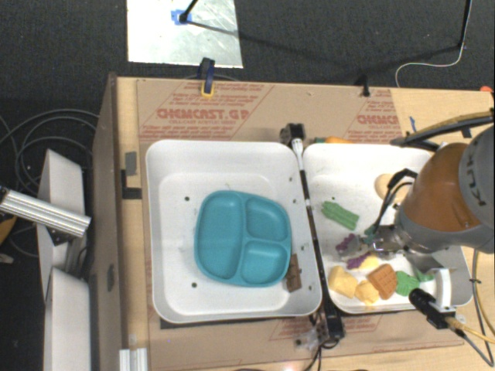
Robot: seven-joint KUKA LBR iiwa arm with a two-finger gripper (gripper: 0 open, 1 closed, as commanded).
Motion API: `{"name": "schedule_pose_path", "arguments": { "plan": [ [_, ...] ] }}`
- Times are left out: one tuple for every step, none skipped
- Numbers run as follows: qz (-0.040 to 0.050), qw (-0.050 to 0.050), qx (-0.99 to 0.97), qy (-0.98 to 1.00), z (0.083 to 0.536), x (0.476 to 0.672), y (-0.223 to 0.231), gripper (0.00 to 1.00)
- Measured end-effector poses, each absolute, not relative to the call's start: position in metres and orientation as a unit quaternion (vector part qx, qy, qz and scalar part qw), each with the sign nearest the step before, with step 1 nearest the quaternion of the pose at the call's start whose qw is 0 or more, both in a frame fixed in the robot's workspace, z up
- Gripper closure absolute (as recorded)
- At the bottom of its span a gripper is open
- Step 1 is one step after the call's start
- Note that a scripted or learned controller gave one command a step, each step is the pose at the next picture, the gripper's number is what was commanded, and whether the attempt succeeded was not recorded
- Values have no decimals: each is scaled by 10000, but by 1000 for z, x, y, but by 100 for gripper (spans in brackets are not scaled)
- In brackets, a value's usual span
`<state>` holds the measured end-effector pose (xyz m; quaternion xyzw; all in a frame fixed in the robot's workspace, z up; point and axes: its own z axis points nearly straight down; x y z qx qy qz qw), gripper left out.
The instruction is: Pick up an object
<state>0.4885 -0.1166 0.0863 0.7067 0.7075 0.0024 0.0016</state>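
Over the right bin (363,161) the arm (445,195) is seen reaching in from the right, orange band facing up, wrist low above the toys. Gripper (381,242) is located at the dark metal cluster near the bin's middle; whether anything is clamped cannot be told, since the tip is masked by the wrist body. Task candidates are all lying loose in that bin: a green block (340,214) is placed upper-left of the gripper, apart from it; a purple piece (349,247) is seen just beside the gripper on its left, contact not resolvable; a yellow piece (345,281) and an orange waffle-textured piece (380,281) are set touching each other along the bin's near edge; a bright green piece (407,283) is found just right of the orange one, partly under the arm. A beige round item (384,184) is partly hidden behind the arm near the far side. Left bin (166,207) is occupied by a teal divided plate (242,238), three compartments, lying flat near the centre. A small brown object (294,273) is seen against that bin's right wall, beside the plate's lower-right edge. Both bins are carried on a cardboard sheet (232,107) with red print.
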Motion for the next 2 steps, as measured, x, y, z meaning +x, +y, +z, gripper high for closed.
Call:
{"name": "schedule_pose_path", "arguments": {
  "plan": [
    [40, 72, 7043, 7098, 115, 607, -135, 0],
    [-10, -27, 7063, 7079, 83, 538, -93, 0]
  ]
}}
